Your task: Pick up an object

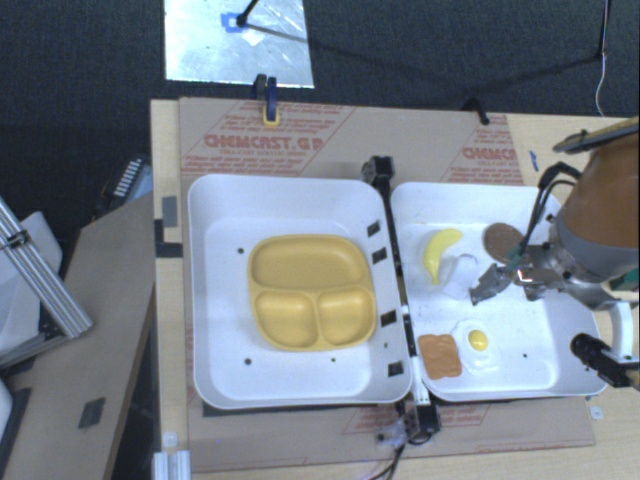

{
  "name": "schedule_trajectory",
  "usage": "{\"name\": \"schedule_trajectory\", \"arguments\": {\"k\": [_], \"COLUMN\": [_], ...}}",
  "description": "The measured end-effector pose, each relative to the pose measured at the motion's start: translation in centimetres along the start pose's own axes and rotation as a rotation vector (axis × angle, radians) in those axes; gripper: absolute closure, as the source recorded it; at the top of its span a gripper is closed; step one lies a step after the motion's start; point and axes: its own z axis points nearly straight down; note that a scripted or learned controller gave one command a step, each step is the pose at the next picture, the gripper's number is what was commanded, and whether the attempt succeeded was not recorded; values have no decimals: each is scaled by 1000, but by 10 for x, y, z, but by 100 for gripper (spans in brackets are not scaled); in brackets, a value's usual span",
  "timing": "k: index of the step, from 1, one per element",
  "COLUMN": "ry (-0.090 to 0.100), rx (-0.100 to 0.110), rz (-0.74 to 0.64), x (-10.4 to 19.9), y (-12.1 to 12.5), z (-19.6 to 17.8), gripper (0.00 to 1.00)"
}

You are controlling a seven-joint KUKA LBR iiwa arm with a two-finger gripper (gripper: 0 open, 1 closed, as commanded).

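— In the right bin [560, 368], what sits closest to the gripper [487, 286]?
— A yellow banana [439, 249] lies near the bin's upper left corner, with a clear plastic piece [458, 273] just below it. The gripper hangs just right of that clear piece, above the bin floor.
— Are its fingers wide or narrow?
— I cannot tell; they are dark and blurred, and nothing shows between them.
— What else shares that bin?
— A brown round piece [500, 237] near the top edge, just above the gripper. A fried egg [477, 344] and a slice of toast [439, 355] lie near the bottom left corner, the toast close to the wall.
— Any open room?
— The floor right of the egg is bare white, toward the right wall.
— And the left bin [215, 268]?
— A yellow divided tray [311, 291] fills its middle, with bare margins along all four walls.
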Motion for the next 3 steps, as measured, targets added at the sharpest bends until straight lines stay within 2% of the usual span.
{"name": "schedule_trajectory", "arguments": {"k": [2, 3], "ry": [0, -1], "rx": [0, -5], "rz": [0, 0], "x": [-1, -2], "y": [1, 2], "z": [115, 102], "gripper": [0, 100]}}
